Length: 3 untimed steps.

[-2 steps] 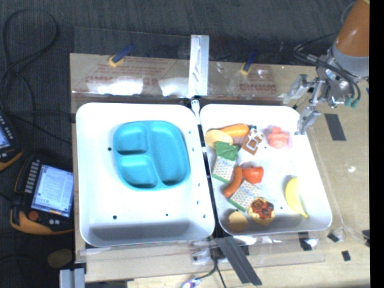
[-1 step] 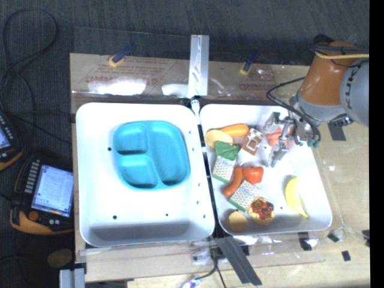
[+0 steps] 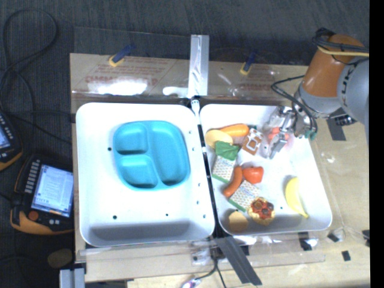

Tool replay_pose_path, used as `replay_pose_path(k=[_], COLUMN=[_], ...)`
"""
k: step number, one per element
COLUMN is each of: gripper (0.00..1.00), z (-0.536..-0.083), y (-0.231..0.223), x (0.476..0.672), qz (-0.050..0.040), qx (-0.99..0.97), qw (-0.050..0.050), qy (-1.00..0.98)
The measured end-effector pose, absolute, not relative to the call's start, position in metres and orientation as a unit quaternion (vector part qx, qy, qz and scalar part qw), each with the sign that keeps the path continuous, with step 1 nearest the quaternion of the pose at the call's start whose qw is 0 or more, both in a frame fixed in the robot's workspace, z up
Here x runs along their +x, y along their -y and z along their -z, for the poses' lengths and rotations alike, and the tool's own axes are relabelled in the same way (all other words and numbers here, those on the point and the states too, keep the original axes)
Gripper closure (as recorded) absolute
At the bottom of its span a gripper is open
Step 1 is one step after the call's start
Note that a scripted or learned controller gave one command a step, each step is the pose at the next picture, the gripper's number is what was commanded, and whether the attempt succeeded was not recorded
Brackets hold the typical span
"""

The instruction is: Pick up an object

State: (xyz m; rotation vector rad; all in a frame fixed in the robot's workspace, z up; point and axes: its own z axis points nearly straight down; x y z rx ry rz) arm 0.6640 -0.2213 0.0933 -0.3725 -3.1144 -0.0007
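Observation:
My gripper (image 3: 277, 138) hangs low over the upper right part of the right bin (image 3: 317, 179), below the arm's orange band (image 3: 327, 71). It sits just right of a small white and orange box (image 3: 253, 140). Something reddish shows at the gripper, but I cannot tell whether it is held. Toy foods lie in this bin: an orange carrot (image 3: 235, 129), a yellow piece (image 3: 216, 138), a green piece (image 3: 227, 150), a red tomato (image 3: 254, 174), an orange sausage (image 3: 233, 182), a pizza slice (image 3: 261, 209) and a banana (image 3: 293, 197).
The left bin (image 3: 96, 209) holds a blue divided plate (image 3: 150, 153). Two checkered packets (image 3: 222, 170) (image 3: 245, 194) and a brown bread piece (image 3: 238, 221) lie in the right bin. A handheld pendant (image 3: 48, 191) rests off the bench at the left.

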Motion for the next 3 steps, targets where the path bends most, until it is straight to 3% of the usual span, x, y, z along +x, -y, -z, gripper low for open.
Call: replay_pose_path(k=[1, 2, 3], gripper=[0.00, 0.00, 0.00], z=[-0.090, -0.103, -0.090], y=[0.223, 0.219, 0.225], x=[0.590, 0.660, 0.585], qz=[-0.0011, -0.0010, -0.0018], qx=[-0.165, -0.280, -0.289], qw=[-0.005, -0.002, -0.005], qy=[0.986, 0.960, 0.957])
